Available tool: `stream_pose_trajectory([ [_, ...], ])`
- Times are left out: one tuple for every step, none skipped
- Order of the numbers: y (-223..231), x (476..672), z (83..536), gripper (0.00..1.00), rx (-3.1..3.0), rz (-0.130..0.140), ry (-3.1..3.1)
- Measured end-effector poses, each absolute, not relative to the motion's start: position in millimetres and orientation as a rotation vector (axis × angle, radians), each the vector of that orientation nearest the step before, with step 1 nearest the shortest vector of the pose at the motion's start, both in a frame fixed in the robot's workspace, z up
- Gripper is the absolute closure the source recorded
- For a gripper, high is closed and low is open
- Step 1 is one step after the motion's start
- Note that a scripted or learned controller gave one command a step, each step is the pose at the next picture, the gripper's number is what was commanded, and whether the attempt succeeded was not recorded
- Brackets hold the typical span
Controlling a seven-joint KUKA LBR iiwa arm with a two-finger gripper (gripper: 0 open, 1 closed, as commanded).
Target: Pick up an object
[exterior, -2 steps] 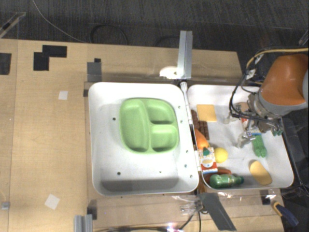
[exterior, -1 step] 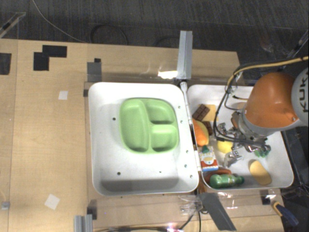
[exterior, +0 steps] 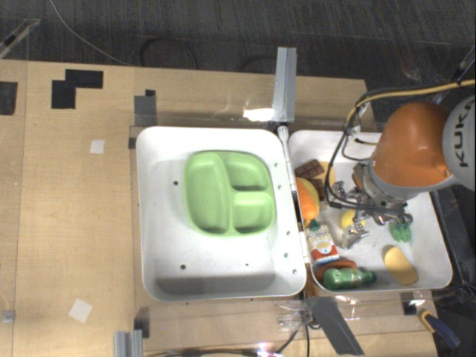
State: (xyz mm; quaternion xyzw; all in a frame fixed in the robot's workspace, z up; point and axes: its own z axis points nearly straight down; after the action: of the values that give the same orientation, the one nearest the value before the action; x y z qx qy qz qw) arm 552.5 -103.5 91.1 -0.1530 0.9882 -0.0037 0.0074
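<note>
You've got the wooden surface [exterior: 67, 199] running off to the left, and on it the left bin [exterior: 160, 274] with a green divided tray [exterior: 227, 192] sitting near its middle, three compartments facing up. Take that tray as your landmark. Just right of it, past the wall between the bins, the right bin [exterior: 439, 262] is crowded: a brown item [exterior: 311, 170] at the top, an orange fruit [exterior: 309, 198] pressed against the dividing wall, a small carton with a red base [exterior: 322, 242] below it, and a green bottle [exterior: 348, 277] lying on its side along the near rim. Further right of the tray, a yellow piece [exterior: 347, 219] lies beside the claw [exterior: 358, 225], which hangs low over the bin's middle. Whether it is released or clenched, you cannot tell from here; the metal parts blur together. Nothing is visibly between them. Beyond it, a small green object [exterior: 401, 232] and a tan rounded object [exterior: 401, 263] sit near the bin's right side, under the arm's orange band [exterior: 409, 147].
</note>
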Motion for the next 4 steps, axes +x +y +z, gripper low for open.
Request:
stream_pose_trajectory([
  [-101.2, 558.1, 105.9, 1.00, -0.482, -0.015, 3.069],
  [-111.7, 609.3, 247.0, 1.00, -0.572, -0.010, 3.066],
  [-136.4, 604.9, 159.1, 1.00, -0.902, 0.001, 3.005],
  [-203.2, 632.0, 180.9, 1.00, -1.341, -0.011, 2.828],
])
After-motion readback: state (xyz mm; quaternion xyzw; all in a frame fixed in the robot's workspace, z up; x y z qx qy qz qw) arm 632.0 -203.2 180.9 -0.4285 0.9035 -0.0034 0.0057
